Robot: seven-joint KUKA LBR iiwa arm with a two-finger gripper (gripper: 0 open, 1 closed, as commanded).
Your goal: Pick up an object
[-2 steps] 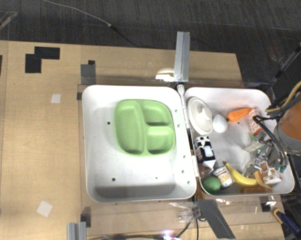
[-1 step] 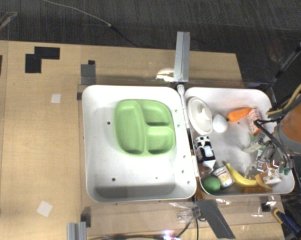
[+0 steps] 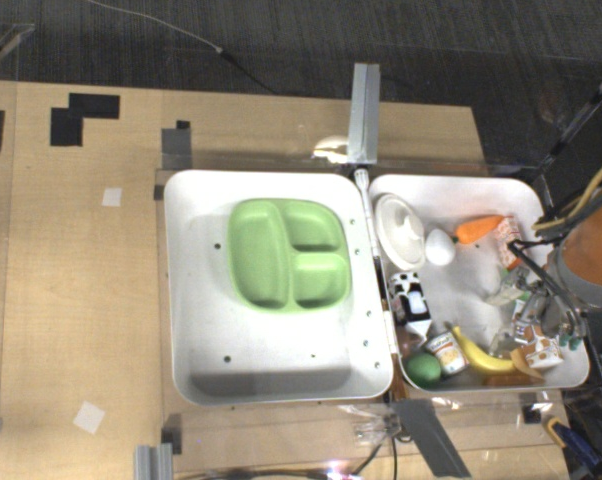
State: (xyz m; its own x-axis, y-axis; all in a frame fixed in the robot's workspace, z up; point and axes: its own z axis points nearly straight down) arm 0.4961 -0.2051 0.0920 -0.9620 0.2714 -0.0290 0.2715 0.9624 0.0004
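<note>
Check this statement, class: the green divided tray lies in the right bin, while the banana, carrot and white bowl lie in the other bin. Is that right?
Not quite. The camera view shows the green divided tray in the left bin. The banana, carrot and white bowl do lie in the other bin, the right bin.

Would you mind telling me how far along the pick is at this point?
Done: the gripper is down in the right bin, at its right end near the banana. In hand: nothing I can confirm; clutter there hides whether anything is gripped. Left: securing and lifting an object. The carrot, white bowl and green ball lie untouched; the green tray sits in the left bin.
</note>
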